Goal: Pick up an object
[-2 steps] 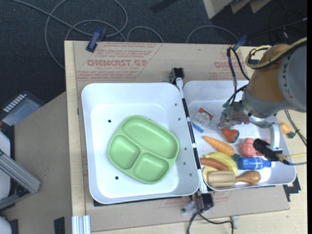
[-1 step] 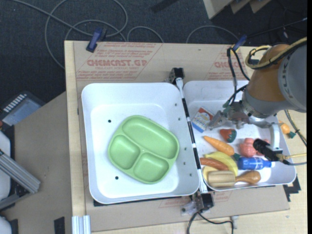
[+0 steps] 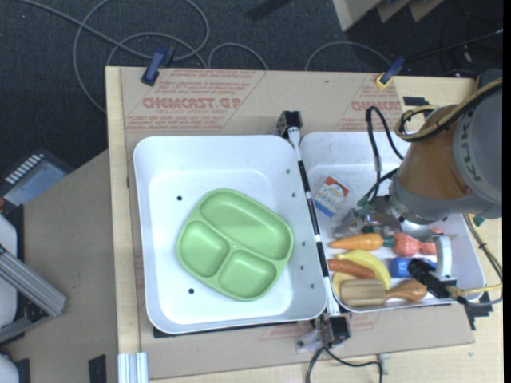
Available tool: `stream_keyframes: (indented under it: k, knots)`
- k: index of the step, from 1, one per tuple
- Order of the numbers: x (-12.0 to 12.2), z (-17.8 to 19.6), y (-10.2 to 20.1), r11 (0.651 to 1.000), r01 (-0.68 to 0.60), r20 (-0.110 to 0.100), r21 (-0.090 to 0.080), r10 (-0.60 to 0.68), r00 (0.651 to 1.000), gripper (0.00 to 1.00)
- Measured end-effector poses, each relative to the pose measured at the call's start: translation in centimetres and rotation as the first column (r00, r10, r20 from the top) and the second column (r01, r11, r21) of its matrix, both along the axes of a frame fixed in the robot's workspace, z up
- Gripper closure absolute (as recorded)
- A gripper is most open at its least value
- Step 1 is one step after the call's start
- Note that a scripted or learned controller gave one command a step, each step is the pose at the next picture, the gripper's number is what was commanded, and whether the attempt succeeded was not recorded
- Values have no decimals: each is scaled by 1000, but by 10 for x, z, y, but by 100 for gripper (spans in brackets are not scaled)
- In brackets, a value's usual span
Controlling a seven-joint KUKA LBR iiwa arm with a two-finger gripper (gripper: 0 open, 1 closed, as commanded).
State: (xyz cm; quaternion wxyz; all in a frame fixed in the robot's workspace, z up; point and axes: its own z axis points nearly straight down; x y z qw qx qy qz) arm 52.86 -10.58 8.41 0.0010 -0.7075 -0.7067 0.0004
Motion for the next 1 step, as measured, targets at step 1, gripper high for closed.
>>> stream_keyframes:
  k: [1]
  knots:
    - [-16,1,-65,1000,1,2,-2,-1,1000,0]
